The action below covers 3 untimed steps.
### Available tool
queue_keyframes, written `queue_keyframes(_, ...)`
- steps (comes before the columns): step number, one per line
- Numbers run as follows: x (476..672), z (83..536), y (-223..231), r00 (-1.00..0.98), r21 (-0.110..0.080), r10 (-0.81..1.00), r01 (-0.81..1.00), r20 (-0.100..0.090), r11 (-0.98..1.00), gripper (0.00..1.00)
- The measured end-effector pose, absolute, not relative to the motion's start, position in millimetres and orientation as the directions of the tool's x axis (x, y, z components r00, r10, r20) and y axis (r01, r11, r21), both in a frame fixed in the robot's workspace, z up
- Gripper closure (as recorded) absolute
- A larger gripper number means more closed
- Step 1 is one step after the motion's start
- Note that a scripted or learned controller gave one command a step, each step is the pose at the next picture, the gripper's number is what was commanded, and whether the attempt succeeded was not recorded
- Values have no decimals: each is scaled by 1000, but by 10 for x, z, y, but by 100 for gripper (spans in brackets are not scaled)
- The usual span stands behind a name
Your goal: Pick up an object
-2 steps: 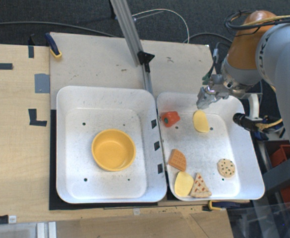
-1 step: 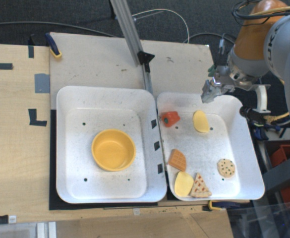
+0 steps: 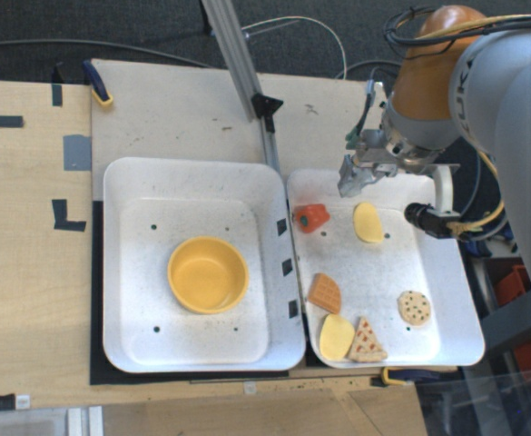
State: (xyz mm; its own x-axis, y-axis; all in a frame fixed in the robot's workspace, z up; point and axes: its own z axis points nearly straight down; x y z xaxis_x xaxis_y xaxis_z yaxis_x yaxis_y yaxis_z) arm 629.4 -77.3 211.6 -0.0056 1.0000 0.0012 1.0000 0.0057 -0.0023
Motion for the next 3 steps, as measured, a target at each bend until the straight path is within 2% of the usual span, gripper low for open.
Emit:
queue_keyframes(1,6154,2068,-249,-6,-3,1000,1000,1,6,100)
queue_keyframes(3,6071,2293,917,-9,-1,1000,1000,2,9,100)
